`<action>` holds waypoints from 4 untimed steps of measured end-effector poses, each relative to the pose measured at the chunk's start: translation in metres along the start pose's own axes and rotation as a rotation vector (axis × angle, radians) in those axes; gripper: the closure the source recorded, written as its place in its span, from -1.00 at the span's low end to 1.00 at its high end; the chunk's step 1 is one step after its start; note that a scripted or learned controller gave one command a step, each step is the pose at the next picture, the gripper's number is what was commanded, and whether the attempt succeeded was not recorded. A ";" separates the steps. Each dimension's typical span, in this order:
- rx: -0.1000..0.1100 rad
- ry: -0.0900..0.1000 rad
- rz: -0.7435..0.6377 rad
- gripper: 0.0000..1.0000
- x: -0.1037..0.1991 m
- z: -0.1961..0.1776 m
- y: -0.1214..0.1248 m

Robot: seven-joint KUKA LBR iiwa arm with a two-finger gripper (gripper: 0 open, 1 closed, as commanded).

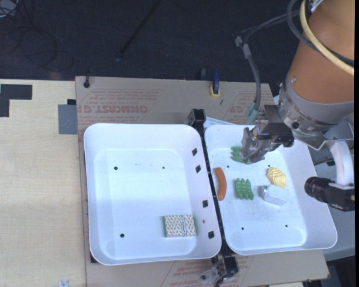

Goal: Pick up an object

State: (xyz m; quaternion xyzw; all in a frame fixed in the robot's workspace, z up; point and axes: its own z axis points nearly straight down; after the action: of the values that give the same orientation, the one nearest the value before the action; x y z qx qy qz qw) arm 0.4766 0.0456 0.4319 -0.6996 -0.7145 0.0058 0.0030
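Bins sit side by side on your bench, and you see the arm (323, 58) coming in from the right, its orange band above the grey wrist. Your gripper (250, 154) hangs low over the right bin (314, 235), near that bin's far edge and toward its left half. Its dark fingers point down at a small green object (237, 154) that lies just beside or under the tips; you cannot tell from this angle whether the fingers touch it, nor whether they are spread or closed, since they blur into one dark mass.

In the same bin you find four more things. An orange sausage-shaped piece (221, 183) lies lengthwise close to the left wall. A second green piece (244, 189), ribbed, rests just right of it, near the bin's middle. A yellow ridged object (276, 176) lies toward the right, and a pale, whitish block (272, 196) sits just in front of it, hard to make out against the white floor.

In the left bin (99, 160) you have one item: a small patterned flat box (179, 225) near the front edge, toward the right corner, apart from the wall.

Nothing is visibly raised off the floor of either bin.
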 end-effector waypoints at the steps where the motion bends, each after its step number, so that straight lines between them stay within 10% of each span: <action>1: 0.003 -0.001 -0.010 1.00 0.001 -0.009 0.000; 2: -0.002 0.002 0.013 1.00 0.025 0.088 0.061; 3: -0.004 0.003 0.015 1.00 0.026 0.095 -0.002; 4: -0.007 0.001 0.033 1.00 -0.101 0.113 -0.001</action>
State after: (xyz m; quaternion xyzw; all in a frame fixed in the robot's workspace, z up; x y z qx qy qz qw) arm 0.4766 -0.0555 0.3190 -0.7112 -0.7029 0.0029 0.0011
